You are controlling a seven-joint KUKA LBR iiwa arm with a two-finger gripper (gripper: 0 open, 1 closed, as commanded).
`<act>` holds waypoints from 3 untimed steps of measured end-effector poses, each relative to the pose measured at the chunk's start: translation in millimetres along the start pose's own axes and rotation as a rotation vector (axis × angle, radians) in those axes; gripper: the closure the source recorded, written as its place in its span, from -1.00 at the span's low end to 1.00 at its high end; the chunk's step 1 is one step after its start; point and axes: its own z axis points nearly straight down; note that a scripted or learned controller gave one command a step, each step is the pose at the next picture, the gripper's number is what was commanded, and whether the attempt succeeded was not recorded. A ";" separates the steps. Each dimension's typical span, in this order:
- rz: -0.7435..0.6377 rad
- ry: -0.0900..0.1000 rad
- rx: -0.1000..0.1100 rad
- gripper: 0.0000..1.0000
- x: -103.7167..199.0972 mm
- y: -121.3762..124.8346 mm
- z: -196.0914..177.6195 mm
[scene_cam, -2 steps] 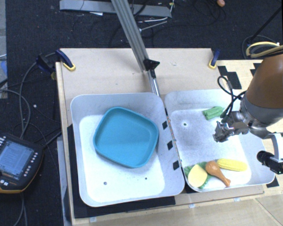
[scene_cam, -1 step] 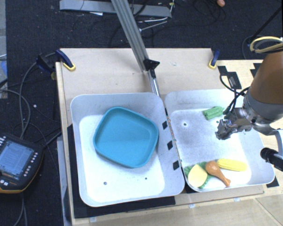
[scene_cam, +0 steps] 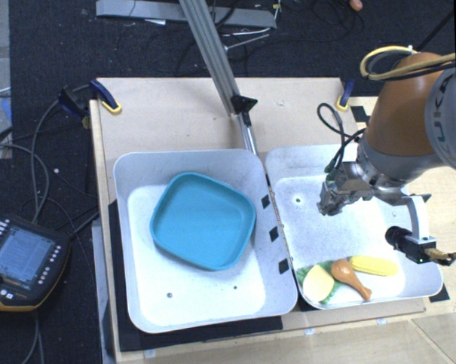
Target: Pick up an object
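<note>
Bins sit side by side: the left bin (scene_cam: 143,309) holds a blue plate (scene_cam: 203,220), the right bin (scene_cam: 287,163) a few small toys. Nearest its front rim lie a yellow piece (scene_cam: 375,266), a brown drumstick (scene_cam: 351,277) and a pale slice (scene_cam: 318,284), likely candidates. Well above them hangs the gripper (scene_cam: 331,203), carrying nothing visible; its grip state I cannot tell.

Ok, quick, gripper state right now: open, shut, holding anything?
Gripper: cannot be told from this view; it hangs over bare floor of the right bin, apart from the toys at the near edge.
</note>
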 end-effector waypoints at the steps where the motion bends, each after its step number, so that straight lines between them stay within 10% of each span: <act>1: 0.001 0.000 0.001 1.00 41.8 22.0 9.6; 3: 0.000 0.000 0.001 1.00 149.2 76.4 8.8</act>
